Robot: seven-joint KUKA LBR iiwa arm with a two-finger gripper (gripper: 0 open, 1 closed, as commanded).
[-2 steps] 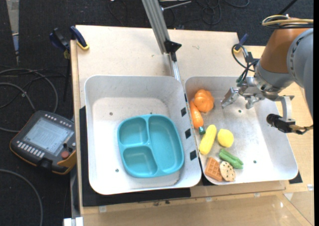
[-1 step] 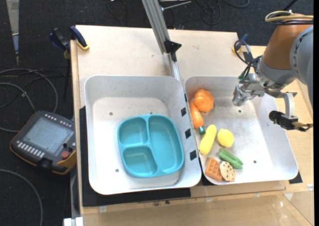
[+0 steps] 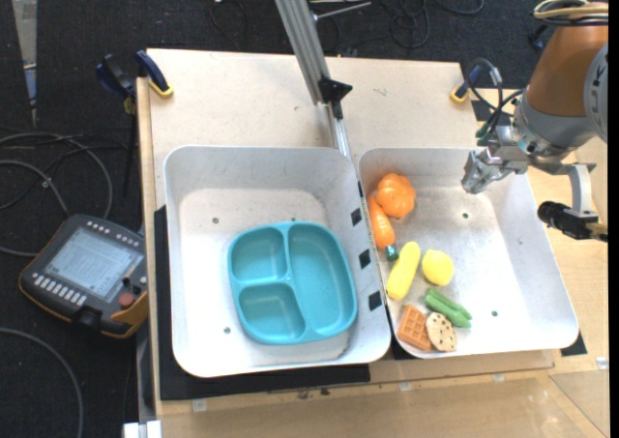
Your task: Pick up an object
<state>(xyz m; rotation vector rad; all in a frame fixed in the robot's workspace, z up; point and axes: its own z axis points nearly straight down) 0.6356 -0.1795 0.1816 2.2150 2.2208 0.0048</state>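
In the right bin (image 3: 542,262), toy food is gathered along the left side: a waffle (image 3: 414,327), cookie (image 3: 441,333), corn (image 3: 402,270), lemon (image 3: 437,267), then a pumpkin (image 3: 395,194). The gripper (image 3: 476,179) is seen farther back, above the rim; its state cannot be told.

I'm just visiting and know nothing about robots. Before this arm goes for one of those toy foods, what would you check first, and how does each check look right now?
1. Something to pick: ok. The right bin holds an orange pumpkin, a carrot, a corn cob, a lemon, a green pod, a waffle and a cookie.
2. Gripper holding nothing: ok, no object at its tip.
3. Gripper over a target: not ok; it hangs at the bin's far right corner, apart from the food.
4. Jaws open: cannot tell.
5. Room around targets: not ok; most food is crowded against the bin's left wall.
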